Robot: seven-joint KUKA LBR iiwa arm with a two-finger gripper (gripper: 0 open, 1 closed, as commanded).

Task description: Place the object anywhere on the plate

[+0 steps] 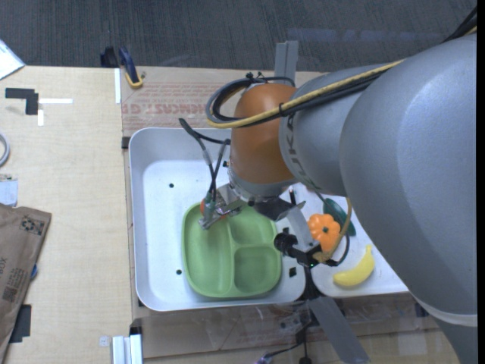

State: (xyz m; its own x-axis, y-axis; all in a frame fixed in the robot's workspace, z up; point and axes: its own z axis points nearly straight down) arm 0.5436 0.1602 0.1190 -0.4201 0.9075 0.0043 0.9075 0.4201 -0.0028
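arm over the left bin, gripper low at the green plate's upper left corner

at the far left a brown paper bag (19,264) lies on the wooden bench (68,173). next comes the left white bin (151,203), holding a green divided plate (231,260) in its lower right part. the gripper (214,212) sits just over the plate's upper left rim; it is too small and cluttered with metal parts to tell how far it is open or whether it has anything between its fingers. above it the orange band (261,139) of the wrist and black cables hide the bin's upper right. further right, in the second bin (383,279), an orange toy pumpkin (324,232) with a green stem lies near the dividing edge, and a yellow banana (356,270) lies just beside it, lower right. the grey arm (402,165) covers the rest of that bin.
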